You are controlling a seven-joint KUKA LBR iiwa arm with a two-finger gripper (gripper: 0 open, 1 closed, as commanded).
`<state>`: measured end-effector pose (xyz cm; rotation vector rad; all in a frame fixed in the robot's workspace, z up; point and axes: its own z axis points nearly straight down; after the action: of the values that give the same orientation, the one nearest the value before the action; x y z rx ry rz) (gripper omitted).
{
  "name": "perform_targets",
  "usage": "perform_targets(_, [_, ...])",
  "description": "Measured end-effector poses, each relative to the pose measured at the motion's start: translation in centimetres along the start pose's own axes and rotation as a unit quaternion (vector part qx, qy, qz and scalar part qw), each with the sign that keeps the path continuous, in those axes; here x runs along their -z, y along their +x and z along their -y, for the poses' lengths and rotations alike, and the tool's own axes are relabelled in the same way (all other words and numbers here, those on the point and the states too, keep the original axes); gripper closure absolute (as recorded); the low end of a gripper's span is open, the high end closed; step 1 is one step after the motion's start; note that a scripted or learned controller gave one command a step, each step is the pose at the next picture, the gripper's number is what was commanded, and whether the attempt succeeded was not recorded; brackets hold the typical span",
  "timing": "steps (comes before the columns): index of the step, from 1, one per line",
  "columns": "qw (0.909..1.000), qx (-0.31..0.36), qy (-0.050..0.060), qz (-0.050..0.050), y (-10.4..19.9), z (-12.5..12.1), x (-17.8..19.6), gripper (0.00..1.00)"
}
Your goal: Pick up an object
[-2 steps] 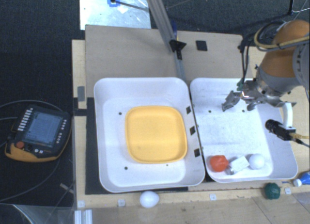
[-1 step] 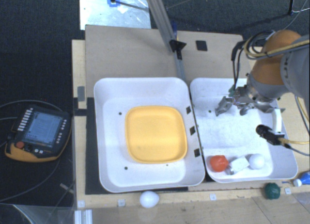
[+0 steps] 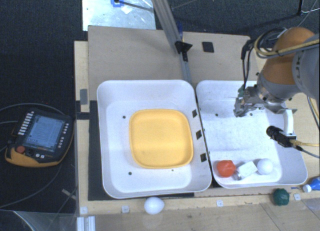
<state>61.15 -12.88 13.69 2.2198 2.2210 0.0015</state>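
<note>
From above, the gripper [image 3: 243, 106] hangs over the back of the right bin [image 3: 220, 136]; whether it is clenched or released I cannot tell. A red ball [image 3: 225, 168], a white block [image 3: 246, 170] and a white ball [image 3: 264, 166] lie along that bin's front edge, well apart from the gripper. A yellow plate [image 3: 161, 138] fills the left bin [image 3: 112, 125].

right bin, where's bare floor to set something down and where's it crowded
In the right bin, bare floor runs through the middle, between the gripper near the far wall and the near edge. The near edge is crowded: red object, white block and white ball in a row.
</note>
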Motion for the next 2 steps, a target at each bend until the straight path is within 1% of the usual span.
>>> perform_targets(1, [1.0000, 0.000, -0.002, 0.000, -0.8, 0.2, 6.0, 1.00])
perform_targets(2, [1.0000, 0.000, -0.002, 0.000, -1.4, 0.9, 11.4, 1.00])
